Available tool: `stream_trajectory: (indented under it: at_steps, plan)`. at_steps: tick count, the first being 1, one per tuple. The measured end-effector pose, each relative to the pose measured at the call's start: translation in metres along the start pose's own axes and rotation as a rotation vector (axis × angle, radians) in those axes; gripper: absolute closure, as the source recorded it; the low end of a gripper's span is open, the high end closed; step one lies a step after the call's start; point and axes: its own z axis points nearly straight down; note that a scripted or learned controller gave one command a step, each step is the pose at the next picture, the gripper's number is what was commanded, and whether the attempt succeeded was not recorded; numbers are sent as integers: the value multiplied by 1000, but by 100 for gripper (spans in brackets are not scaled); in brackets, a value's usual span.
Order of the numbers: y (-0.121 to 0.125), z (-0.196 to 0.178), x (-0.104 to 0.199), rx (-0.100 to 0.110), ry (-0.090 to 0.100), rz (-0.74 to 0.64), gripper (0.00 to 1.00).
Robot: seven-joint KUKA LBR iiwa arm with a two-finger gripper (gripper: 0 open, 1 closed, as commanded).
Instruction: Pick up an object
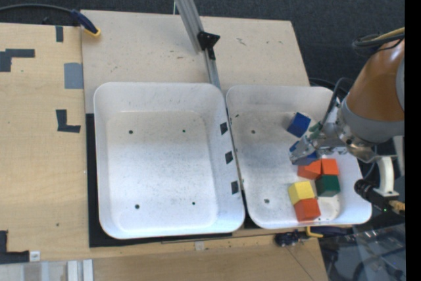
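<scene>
Down in the right bin (263,108), the pincer (304,151) sits low among the blocks, and whether it is wide, narrow or closed on anything cannot be told: the wrist and its own dark metal blur together there. The arm (375,95), grey with an orange band, reaches in over the bin's right rim and is cut off at the picture's edge, hiding that corner of the bin.

A blue block (299,124) lies just above the pincer, near it; contact cannot be judged. Just below the pincer an orange block (309,170) sits with a second orange block (329,166) at its right, a green block (327,185) below that, then a yellow block (301,191) and a red block (306,209) toward the bin's near wall. They cluster tightly, touching.

Left of this bin stands the left bin (158,161). A metal rail (184,0) slants across the counter (39,141) behind both bins. No writing is readable.
</scene>
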Motion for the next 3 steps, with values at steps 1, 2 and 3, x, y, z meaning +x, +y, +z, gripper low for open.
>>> stream_trajectory:
  at_steps: [1, 2, 3]
  plan:
    - [-1, -63, 0, -3, -1, 0, 100]
    - [21, -63, 45, 3, 2, -4, 100]
    - [32, -64, 103, 4, 1, -5, 100]
